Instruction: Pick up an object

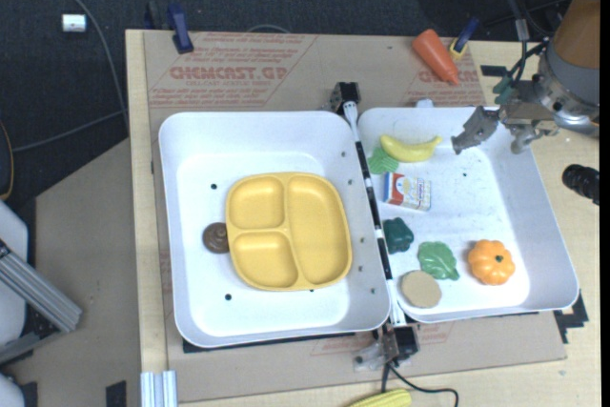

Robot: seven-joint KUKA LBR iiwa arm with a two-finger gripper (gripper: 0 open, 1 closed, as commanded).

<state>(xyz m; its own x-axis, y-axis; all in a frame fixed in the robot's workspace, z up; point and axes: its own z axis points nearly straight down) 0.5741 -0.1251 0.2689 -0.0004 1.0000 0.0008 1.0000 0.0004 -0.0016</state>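
Note:
My gripper (497,137) hangs over the right bin's (534,205) far right corner, its fingers (473,131) spread open with nothing between them. A yellow banana (410,148) lies to its left, with a light green piece (383,162) beside it. A small red and white box (410,193) sits nearer the middle. Along the near side are a dark green piece (397,234), a green leafy piece (438,259), an orange pumpkin (490,262) and a tan round disc (419,289).
The left bin (191,157) holds a yellow divided plate (286,231) and a brown round piece (216,237) at its left. An orange carrot (436,57) lies on the bench behind the right bin. A blue clamp (178,29) grips the bench's far edge.

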